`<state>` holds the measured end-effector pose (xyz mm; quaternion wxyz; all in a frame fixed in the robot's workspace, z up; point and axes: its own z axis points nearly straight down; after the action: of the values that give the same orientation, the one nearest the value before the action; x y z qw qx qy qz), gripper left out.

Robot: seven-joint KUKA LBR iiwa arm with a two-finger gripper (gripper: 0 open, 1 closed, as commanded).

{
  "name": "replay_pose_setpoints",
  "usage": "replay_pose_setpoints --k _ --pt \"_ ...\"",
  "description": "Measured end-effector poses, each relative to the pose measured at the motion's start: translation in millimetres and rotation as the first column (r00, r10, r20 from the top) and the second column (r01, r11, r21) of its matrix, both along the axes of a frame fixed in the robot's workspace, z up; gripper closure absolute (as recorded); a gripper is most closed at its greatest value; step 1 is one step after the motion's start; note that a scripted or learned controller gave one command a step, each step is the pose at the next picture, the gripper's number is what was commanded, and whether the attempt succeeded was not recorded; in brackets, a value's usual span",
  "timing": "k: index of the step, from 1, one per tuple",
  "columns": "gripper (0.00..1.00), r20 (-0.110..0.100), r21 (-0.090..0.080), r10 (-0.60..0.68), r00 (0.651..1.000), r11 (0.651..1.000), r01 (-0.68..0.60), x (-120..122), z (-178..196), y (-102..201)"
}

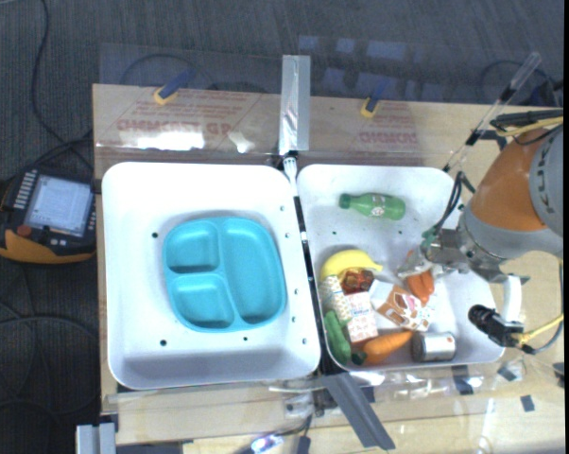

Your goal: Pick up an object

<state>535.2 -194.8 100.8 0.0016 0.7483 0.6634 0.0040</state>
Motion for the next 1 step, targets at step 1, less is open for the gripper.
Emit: replay_pose_setpoints --k 1 --pt "1.00 -0.010 -0.001 0.041 0.999 0.999 -0.041 -9.7 79.0 -0.3"
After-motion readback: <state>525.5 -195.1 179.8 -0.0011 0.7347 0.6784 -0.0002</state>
